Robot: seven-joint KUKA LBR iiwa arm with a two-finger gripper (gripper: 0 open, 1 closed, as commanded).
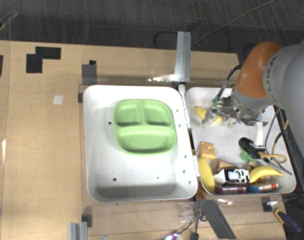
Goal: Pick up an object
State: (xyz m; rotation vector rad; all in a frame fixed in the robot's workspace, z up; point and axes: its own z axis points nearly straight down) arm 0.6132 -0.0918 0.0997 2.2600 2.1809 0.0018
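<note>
Two white bins on the counter, left bin (99, 149) bearing a green divided plate (143, 125), right bin (219, 141) with my end effector (223, 115) low over a small yellow object (202, 113), grip state impossible to tell, clutter along the near edge.

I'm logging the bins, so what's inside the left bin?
The left bin holds one green divided plate, lying flat with three compartments that look bare. Whatever lies beneath the plate is covered and cannot be seen.
</note>
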